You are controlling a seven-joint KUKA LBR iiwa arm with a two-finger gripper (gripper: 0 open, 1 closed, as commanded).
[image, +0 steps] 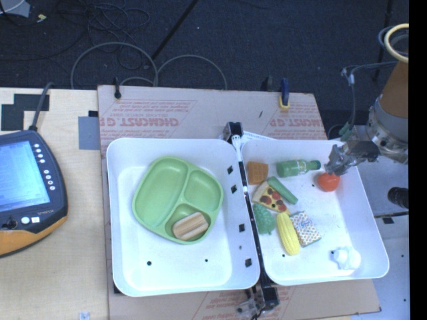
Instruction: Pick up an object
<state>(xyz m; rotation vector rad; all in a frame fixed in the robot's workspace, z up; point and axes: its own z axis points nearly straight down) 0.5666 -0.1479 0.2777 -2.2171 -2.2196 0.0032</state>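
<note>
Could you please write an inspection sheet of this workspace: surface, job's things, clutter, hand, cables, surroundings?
Surface: two white bins, left bin and right bin, on a cardboard sheet.
Job's things: right bin holds a red ball, green bottle, pizza slice toy, corn cob, white lump.
Clutter: green divided plate with a bread piece in the left bin.
Hand: hand over the right bin's far right edge, beside the red ball.
Cables: loops on the dark floor behind.
Surroundings: teach pendant at left.

Even, bright overhead light — the white bins (173, 272) glare slightly, shadows soft, focus mildly blurred.
</note>
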